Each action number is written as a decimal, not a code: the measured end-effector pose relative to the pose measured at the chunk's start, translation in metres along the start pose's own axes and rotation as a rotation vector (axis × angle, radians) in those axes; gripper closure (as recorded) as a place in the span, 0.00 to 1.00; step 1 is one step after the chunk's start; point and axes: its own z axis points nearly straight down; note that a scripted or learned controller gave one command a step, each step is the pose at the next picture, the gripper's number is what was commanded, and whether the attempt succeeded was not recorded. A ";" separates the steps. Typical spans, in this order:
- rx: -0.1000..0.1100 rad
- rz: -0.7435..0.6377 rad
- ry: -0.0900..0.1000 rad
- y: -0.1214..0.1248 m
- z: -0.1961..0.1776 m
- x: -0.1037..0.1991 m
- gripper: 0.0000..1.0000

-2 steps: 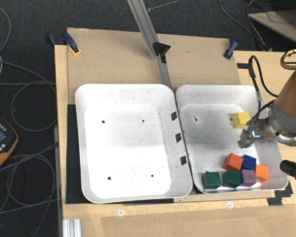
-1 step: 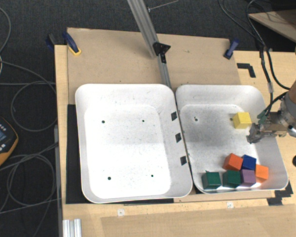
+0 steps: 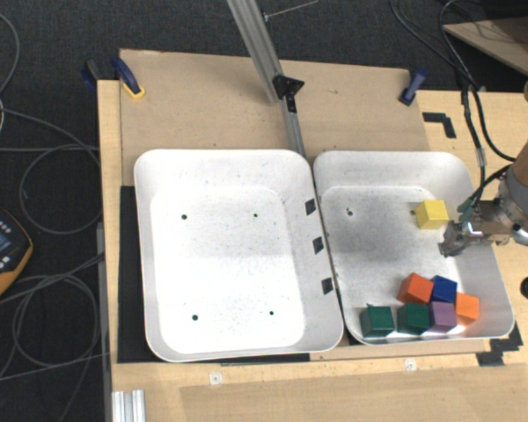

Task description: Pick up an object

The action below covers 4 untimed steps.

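While nothing is lifted yet:
Gripper [image 3: 452,241]: near yellow cube [image 3: 432,214], not touching.
Jaws: cannot tell.
Left: grasping, lifting.

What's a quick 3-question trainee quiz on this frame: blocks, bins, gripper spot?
1. True or false: the yellow block lies apart from the other blocks.
2. Which bin holds all the blocks? A) left bin B) right bin
3. Fill in: the gripper is just below and right of the ____ block.

Key: 1 true. 2 B. 3 yellow. The rest, including the green blocks, orange blocks, blue block and purple block, cluster at the near edge.
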 end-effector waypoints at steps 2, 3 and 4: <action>-0.002 -0.006 0.002 0.042 -0.025 0.100 1.00; -0.002 -0.007 0.004 0.066 -0.032 0.158 1.00; -0.001 -0.005 0.003 0.089 -0.021 0.205 1.00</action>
